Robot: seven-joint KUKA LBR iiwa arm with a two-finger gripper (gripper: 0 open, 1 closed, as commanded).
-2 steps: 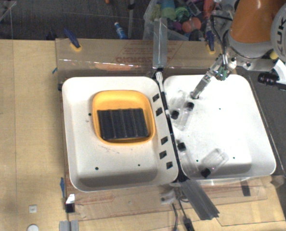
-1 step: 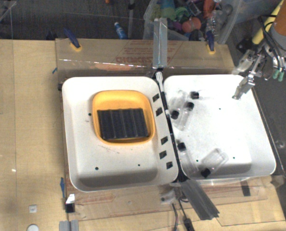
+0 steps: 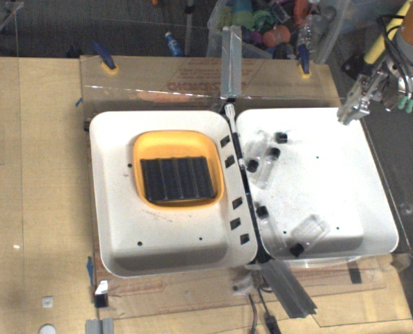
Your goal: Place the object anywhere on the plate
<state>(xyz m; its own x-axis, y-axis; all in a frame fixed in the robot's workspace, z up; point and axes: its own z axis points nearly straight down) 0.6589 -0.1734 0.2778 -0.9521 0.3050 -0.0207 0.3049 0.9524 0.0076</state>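
Camera view, slanted look down on the bench. Left bin [image 3: 116, 235] held an orange plate [image 3: 145, 145], squarish with rounded corners, sitting near the bin's middle. A dark ridged rectangular object [image 3: 176, 179] lay flat on the plate, inside its rim, covering most of the plate's floor; only the orange border showed around it.

Right bin [image 3: 345, 186] held several small clear items with black caps, hard to make out against the white floor: a cluster [image 3: 265, 157] near the divider toward the far side, and one clear piece [image 3: 308, 229] toward the near edge with a black bit just beside it. Their outlines were faint; exact shapes could not be told.

The gripper [image 3: 351, 111] hung at the right bin's far right corner, above the rim, well apart from the plate. Whether the claw was wide or narrow could not be told, as it was small and blurred. The arm [image 3: 408, 30] was cut off at the upper right.
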